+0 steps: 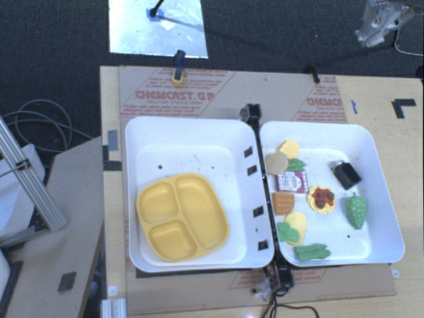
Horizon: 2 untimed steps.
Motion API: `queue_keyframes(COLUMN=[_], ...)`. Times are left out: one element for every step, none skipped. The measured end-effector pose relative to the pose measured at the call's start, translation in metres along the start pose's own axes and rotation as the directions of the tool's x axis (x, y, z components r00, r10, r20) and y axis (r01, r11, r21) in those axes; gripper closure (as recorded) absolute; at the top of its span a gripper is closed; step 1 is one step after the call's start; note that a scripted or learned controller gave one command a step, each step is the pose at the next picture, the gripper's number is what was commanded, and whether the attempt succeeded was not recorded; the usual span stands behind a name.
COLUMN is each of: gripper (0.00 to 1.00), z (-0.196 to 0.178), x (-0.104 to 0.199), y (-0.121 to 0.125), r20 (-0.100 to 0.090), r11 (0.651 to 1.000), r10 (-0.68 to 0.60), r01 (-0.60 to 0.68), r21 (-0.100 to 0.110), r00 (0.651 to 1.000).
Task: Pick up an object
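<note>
A: Where's the gripper (379, 20)?

B: Top right corner, well above the bench & away from both bins. Pale metallic bit hanging over dark floor. Can't tell how it's set, too blurry.

A: Holding anything?

B: Nothing visible in it.

A: Left bin (192, 130)?

B: Has a yellow divided tray (182, 215), 3 compartments, sitting toward the bin's lower left.

A: Right bin (371, 144)?

B: All the small stuff. Along its left side, top to bottom: yellow piece (289, 149), tan round piece (275, 163) touching a green leaf (295, 165), red-white packet (292, 181), waffle-like orange square (283, 203), then a yellow item (297, 225) w/ a green bit (287, 231) on it, & green beans (311, 251) near the front wall.

A: And mid-bin?

B: Round yellow disc w/ red topping (322, 199) just beside the packet. Black block (346, 174) up & to the right of it, tilted. Green grapes (356, 211) below the block, near the right side.

A: Anything touching the gripper?

B: No, all items lie in the bin, well apart from it.
</note>
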<state>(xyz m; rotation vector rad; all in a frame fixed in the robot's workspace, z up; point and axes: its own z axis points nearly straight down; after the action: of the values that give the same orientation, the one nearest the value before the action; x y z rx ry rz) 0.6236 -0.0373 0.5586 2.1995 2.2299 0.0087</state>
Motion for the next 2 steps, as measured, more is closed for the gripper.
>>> queue_keyframes(gripper=[1.00, 1.00], z=[-0.011, -0.023], x=[0.000, 0.000], y=[0.000, 0.001], r20=[0.001, 0.002], r11=[1.000, 1.000], r10=[-0.005, -0.010], r01=[0.005, 0.010], r21=[-0.003, -0.006], r00=[1.000, 1.000])
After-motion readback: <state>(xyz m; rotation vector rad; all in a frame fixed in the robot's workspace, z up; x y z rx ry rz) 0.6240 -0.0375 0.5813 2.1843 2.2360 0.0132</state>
